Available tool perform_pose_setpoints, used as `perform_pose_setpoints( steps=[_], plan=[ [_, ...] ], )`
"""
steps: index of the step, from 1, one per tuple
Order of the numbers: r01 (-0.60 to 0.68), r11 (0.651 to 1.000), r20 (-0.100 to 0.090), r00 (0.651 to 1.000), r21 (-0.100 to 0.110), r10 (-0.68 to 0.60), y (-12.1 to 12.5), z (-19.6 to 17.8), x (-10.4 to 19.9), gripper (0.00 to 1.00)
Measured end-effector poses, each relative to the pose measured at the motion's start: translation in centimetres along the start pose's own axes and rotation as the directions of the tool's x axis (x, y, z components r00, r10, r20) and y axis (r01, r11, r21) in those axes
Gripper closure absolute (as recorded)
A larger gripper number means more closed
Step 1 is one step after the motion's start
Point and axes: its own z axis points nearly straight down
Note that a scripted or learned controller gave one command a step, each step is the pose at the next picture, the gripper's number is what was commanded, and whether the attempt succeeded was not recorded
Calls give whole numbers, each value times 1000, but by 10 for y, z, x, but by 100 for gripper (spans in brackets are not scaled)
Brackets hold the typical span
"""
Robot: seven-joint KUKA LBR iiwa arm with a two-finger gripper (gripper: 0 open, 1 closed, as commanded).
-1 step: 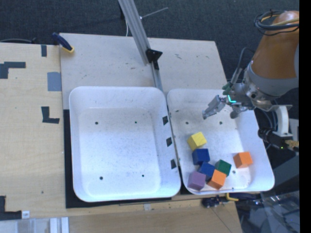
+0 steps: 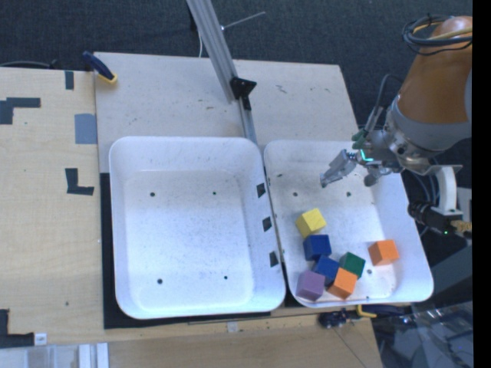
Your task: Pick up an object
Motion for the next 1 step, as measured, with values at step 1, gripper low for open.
perform_pose_setpoints(
  steps=[1],
  plan=[
    [-1, 1000, -1, 1000, 7, 1, 0, 65, 0, 0]
  ],
)
